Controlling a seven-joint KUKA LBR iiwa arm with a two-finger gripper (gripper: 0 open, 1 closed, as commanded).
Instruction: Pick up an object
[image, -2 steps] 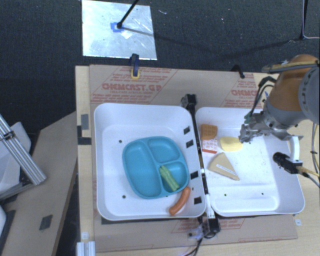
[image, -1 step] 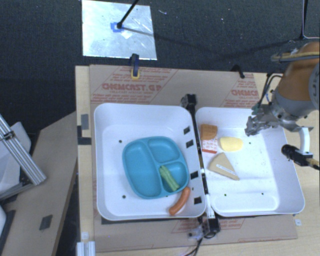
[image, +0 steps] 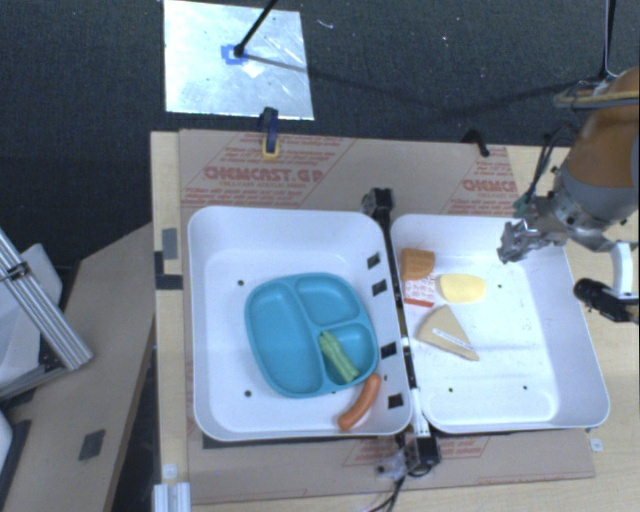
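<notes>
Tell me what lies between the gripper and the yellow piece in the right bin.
Camera view: bare white bin floor between gripper and yellow piece.

Dark speckled floor (image: 80, 120) all around the counter (image: 170, 330), with a shiny metal plate (image: 238, 58) lying up top.

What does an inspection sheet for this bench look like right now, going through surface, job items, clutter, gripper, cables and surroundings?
Surface: left bin and right bin sit side by side on a cardboard sheet.
Job's things: right bin holds an orange block, yellow piece and tan wedge. Left bin holds a blue tray with a green piece in one compartment; a sausage lies beside the tray.
Clutter: nothing seen.
Gripper: gripper over the right bin's far edge, holding nothing visible.
Cables: black cable crosses the dark floor.
Surroundings: metal plate beyond the bench.
</notes>
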